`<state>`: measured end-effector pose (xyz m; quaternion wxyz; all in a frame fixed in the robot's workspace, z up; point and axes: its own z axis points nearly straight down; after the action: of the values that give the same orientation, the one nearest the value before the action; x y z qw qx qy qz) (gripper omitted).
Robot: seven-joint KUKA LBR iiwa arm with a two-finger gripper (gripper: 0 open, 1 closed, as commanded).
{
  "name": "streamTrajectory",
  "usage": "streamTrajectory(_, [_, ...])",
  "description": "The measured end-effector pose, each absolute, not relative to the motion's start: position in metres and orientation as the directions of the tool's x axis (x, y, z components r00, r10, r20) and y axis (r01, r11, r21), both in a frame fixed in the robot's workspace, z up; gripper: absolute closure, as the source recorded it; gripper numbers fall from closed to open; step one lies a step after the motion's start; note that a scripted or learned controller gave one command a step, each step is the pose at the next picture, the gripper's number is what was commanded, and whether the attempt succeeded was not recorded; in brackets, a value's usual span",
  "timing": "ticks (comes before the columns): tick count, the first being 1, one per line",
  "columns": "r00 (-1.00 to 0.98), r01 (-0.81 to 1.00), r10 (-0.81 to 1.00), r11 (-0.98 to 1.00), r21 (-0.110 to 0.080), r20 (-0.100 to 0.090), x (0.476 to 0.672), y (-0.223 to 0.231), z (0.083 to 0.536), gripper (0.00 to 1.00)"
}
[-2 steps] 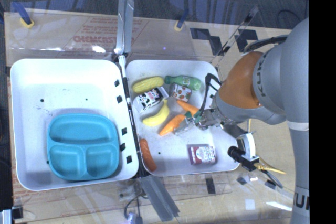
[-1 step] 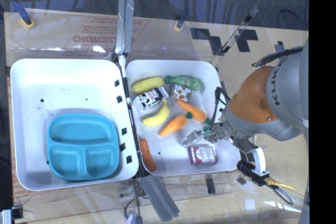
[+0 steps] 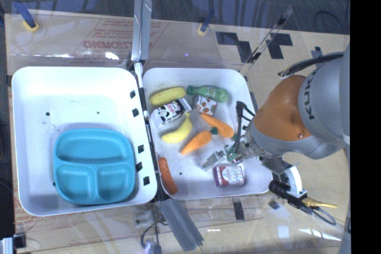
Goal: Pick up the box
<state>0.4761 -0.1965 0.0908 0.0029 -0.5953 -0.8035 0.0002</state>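
Note:
A small black-and-white cow-print box [image 3: 170, 111] lies in the right bin [image 3: 196, 186] near its left wall, between a corn cob and a banana. A smaller red-and-white carton [image 3: 205, 105] sits just right of it. My gripper [image 3: 234, 153] hangs low over the bin's right side, well to the right of and below both boxes. It is just above a dark red packet [image 3: 230, 175], with a silvery piece [image 3: 212, 159] at its left. Nothing shows in its grasp.
Around the boxes lie a corn cob [image 3: 167, 94], a banana [image 3: 178, 131], two carrots [image 3: 196, 141], a green bottle [image 3: 209, 92] and a sausage [image 3: 166, 175]. The left bin [image 3: 36, 98] holds a blue divided tray [image 3: 93, 166]. My arm's orange wrist [image 3: 284, 116] overhangs the bin's right wall.

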Motion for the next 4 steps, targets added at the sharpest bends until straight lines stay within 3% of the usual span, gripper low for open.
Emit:
streamTrajectory(3, [-0.268,0.963,0.963,0.268,0.001,-0.001,0.4771,-0.2102,0.092,0.0])
streamTrajectory(4, [-0.273,0.962,0.962,0.273,0.001,0.0,0.4778,-0.2096,0.1017,1.0])
